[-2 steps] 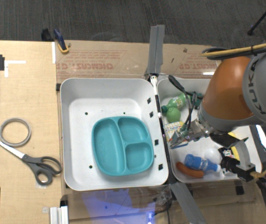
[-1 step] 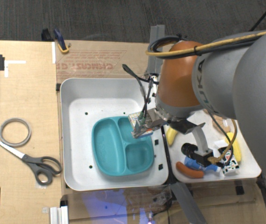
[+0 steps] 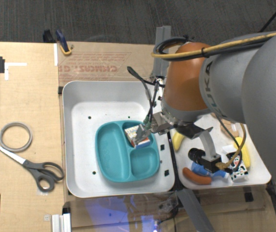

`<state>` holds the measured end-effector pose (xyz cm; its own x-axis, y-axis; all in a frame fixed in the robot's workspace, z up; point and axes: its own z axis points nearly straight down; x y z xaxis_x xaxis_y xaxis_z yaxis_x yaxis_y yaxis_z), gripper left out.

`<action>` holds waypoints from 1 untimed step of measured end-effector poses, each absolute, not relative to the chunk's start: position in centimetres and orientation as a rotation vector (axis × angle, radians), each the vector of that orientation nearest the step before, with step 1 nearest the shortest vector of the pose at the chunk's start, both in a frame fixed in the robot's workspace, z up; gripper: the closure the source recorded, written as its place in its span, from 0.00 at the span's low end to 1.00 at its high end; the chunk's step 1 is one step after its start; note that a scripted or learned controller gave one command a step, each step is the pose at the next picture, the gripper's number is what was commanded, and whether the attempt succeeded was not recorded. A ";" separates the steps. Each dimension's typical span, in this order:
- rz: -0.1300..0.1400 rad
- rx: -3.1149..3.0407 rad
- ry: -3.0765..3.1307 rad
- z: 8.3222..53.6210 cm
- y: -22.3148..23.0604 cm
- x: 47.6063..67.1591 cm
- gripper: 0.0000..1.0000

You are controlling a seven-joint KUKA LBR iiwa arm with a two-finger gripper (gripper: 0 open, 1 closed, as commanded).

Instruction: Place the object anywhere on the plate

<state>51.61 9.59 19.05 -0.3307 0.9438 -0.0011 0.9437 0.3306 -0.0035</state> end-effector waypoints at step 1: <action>0.006 -1.956 -2.456 19.1 6.2 47.7 0.00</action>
